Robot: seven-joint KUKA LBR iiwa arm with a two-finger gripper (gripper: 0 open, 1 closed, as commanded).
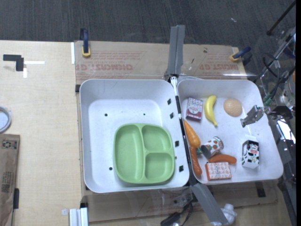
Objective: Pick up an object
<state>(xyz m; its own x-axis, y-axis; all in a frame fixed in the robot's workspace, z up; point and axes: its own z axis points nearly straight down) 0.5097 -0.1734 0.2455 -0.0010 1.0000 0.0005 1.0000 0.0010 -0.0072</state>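
While a metallic gripper (252,116), its grasp impossible to judge, hangs at the right bin's (221,85) edge, a curved banana (210,109), a round tan egg-like ball (232,107), carrots (191,133) and small printed cartons lie inside. Beside it, a glossy green sectioned plate (143,153) rests in the left bin (94,140) on a pale wooden bench (37,121).

Two white bins are sitting side by side, the left bin (89,126) and the right bin (221,84). One green divided plate (143,153) is lying in the left one. The right one is holding one banana (210,109), one tan egg-looking ball (232,107), two carrots (192,133) (195,164), one sausage (222,158), one small can (212,146), two reddish boxes (194,109) (217,171) and one cow-print carton (250,154).
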